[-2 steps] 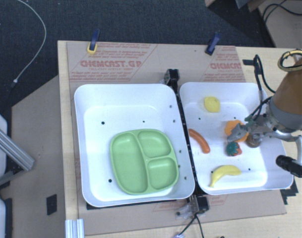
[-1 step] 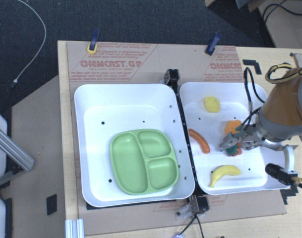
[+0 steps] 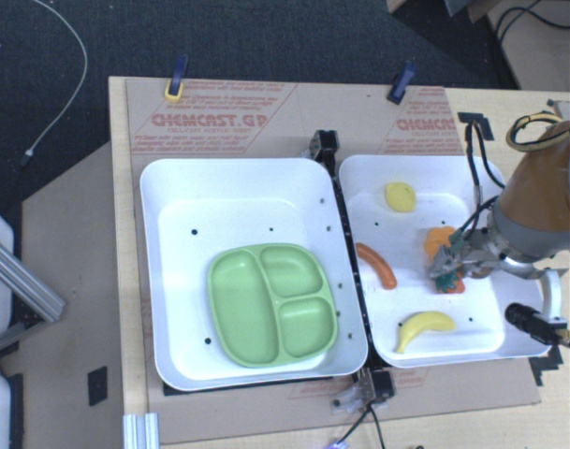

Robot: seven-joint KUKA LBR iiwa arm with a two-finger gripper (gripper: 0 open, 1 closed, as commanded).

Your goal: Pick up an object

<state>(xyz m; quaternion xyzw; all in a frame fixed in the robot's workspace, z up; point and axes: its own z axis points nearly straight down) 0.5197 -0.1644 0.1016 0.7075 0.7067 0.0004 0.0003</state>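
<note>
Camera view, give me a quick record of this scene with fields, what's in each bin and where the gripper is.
left bin: green tray, three compartments
right bin: lemon, sausage, banana, orange item, small red item
gripper: low in the right bin, over the orange and red items
grasp: cannot tell, the fingertips sit in clutter
arm: reaches in from the right
bench: brown board, blue clamps at the far edge

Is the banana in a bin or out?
In. The banana lies on the floor of the right bin, near its front edge.
</note>
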